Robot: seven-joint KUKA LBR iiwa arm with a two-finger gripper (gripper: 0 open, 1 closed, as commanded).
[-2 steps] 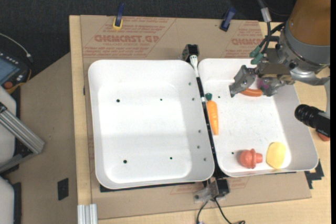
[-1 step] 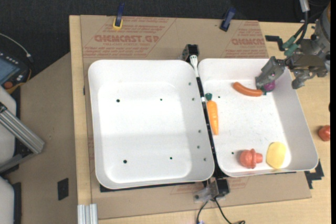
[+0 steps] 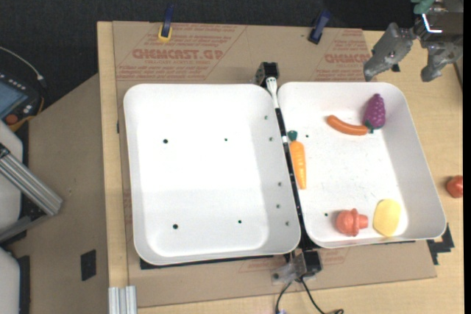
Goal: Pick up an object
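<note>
Gripper (image 3: 412,59) spread wide, holding nothing, above right bin (image 3: 416,158) at 1 o'clock. Risk: grapes (image 3: 374,111) touching chili (image 3: 347,126); descent may nudge both.

2 bins (image 3: 140,158) (image 3: 419,165), 5 toys (1 carrot (image 3: 297,164), 1 grapes (image 3: 374,111)).

Red print reading "CHEMCAST G.P." stands on the brown cardboard sheet (image 3: 193,48) under the bins.
</note>
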